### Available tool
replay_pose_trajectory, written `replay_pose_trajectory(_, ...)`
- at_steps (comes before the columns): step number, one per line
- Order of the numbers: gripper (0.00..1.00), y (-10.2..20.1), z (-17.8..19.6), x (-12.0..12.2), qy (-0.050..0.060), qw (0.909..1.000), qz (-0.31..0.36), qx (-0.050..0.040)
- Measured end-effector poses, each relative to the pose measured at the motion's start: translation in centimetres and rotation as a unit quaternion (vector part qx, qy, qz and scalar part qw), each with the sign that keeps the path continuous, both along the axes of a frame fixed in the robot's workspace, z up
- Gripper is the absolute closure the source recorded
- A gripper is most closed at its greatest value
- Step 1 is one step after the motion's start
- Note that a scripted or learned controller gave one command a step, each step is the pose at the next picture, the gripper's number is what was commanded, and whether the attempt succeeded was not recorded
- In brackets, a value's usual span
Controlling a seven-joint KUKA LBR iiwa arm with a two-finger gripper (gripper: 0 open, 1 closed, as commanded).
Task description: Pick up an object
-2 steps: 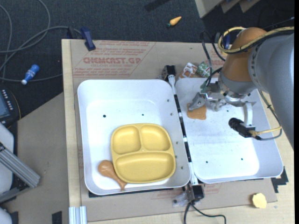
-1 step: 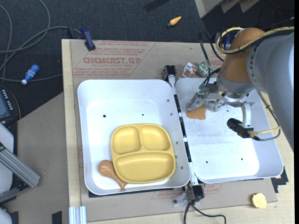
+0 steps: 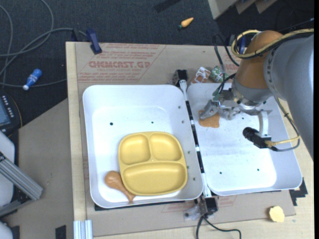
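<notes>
across two bins (image 3: 99,103): one yellow tray (image 3: 151,162)

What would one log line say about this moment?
arm: over right bin | gripper: low, at orange piece | grasp: unclear | left bin: yellow divided plate, drumstick toy

End effector (image 3: 215,108) lowered, fingers seemingly parted.

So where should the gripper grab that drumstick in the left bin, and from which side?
Probably by the thin handle end of the drumstick, coming straight down from above. It lies flat on the left bin floor, its shaft tucked against the yellow tray and near the bin's front wall, so a side approach looks blocked. Fingers should close across the narrow shaft.
</notes>
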State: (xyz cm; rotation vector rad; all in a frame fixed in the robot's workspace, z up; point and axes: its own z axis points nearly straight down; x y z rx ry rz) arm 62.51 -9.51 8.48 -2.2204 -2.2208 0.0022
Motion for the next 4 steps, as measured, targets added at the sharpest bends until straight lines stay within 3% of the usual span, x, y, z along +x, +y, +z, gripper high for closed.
replay_pose_trajectory(1, 0.0, -0.1, 0.0, 1.0, -0.002, 1.0, 0.001, -0.0002)
replay_pose_trajectory(2, 0.0, 0.2, 0.0, -0.2, 0.0, 1.0, -0.001, 0.0003)
replay_pose_trajectory(4, 0.0, 0.3, 0.0, 0.0, -0.001, 1.0, 0.0, 0.0001)
